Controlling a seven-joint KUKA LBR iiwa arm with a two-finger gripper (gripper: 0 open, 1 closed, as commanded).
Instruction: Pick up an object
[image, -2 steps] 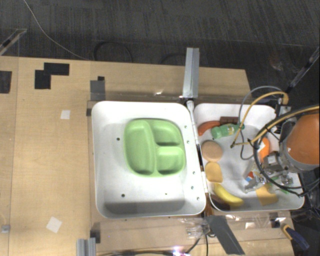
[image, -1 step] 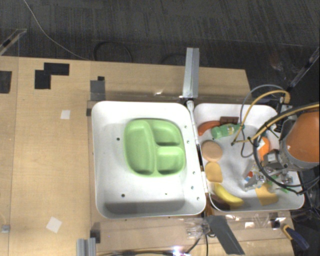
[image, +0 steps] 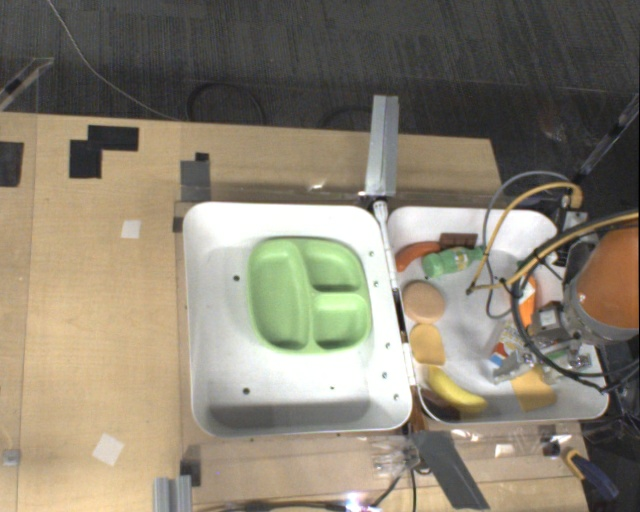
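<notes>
The gripper (image: 532, 352) is hanging low over the near right part of the right bin (image: 470, 225), and I cannot tell its state, since cables are crossing in front of it. An orange block (image: 534, 391) is lying just beside it, on the near side, close to the bin's near wall. A banana (image: 455, 391) is stretching along that wall to the left, its long axis running left to right. The left bin (image: 215, 390) is holding a green tray (image: 305, 293), well apart.

This looks like a robot lab, with a plain wooden tabletop (image: 90, 330), two white bins (image: 215, 400) clamped by metal bars (image: 382, 150), loose cables (image: 520, 215) and dark carpet (image: 250, 50).
</notes>
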